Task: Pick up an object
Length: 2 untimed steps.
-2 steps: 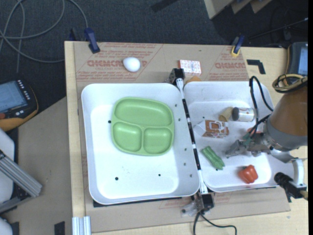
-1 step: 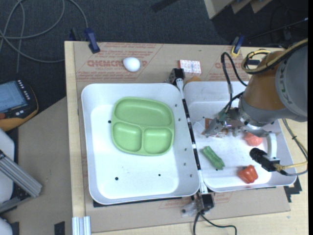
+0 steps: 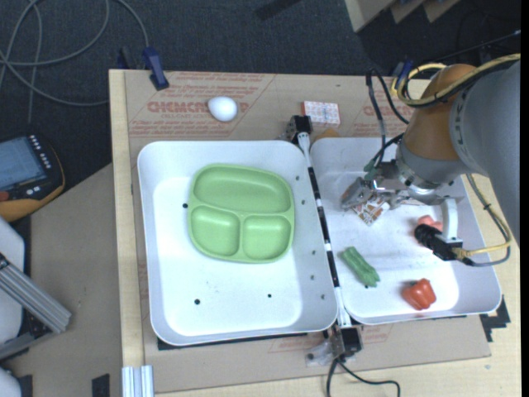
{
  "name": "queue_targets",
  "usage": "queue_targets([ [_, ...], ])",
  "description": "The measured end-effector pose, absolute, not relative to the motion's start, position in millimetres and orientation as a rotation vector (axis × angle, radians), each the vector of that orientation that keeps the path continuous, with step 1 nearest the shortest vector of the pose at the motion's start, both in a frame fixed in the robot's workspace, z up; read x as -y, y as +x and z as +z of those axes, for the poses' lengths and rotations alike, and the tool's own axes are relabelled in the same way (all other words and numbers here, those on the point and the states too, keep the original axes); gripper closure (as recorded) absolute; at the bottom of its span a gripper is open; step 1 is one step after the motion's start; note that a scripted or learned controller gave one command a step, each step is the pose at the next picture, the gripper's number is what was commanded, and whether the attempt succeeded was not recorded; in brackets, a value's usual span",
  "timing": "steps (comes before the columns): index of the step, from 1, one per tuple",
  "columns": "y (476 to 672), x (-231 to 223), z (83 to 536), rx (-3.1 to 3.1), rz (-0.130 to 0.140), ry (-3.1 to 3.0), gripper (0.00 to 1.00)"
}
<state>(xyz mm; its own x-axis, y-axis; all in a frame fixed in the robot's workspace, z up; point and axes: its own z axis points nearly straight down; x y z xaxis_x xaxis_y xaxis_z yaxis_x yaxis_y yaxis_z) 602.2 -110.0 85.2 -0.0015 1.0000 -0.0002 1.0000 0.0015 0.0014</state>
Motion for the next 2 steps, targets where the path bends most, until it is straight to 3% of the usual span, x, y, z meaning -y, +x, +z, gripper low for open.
queue_targets([
  [1,602.5,110,95,-2.223,0.001,2.216,1.00],
  [2,619.9,67,186,-2.222,0.004,2.217,1.00],
])
